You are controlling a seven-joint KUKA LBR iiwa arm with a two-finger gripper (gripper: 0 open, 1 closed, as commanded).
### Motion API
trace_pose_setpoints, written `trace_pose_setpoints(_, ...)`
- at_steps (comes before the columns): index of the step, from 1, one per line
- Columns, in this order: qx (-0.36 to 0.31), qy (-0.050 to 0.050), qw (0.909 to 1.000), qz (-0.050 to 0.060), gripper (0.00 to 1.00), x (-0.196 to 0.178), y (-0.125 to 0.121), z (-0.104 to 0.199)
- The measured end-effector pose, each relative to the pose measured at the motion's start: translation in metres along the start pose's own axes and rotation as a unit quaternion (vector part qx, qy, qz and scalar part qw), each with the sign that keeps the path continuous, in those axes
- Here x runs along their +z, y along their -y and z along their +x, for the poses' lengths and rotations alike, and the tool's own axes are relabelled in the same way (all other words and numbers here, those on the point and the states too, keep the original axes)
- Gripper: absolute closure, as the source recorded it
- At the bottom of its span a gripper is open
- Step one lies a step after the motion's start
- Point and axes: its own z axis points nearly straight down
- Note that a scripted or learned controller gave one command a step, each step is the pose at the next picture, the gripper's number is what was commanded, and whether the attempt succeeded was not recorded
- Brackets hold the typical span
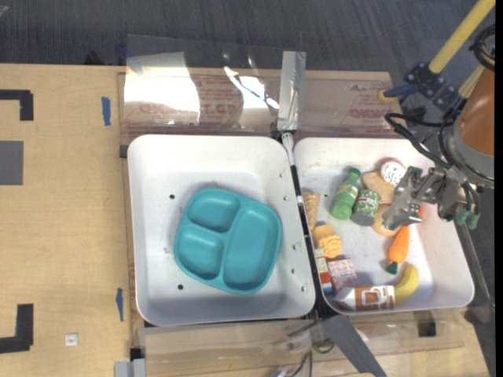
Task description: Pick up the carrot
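The fingers hang a little spread, nothing between them, with the gripper just above the carrot's top end in the right bin. The carrot lies near upright in the view, its tip close to a banana, a green bottle off to the left. This looks like the approach step: next, descend and straddle the carrot, then close, avoiding the banana

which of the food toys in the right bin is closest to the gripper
The orange carrot, lying just below the gripper. The yellow banana sits lower still, and the green bottle lies off to the left.
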Motion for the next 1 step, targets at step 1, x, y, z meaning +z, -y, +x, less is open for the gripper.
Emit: trace_pose_setpoints(1, -0.211, -0.007, 0.9775, -0.002, 1.00, 0.1145, 0.0025, 0.0015)
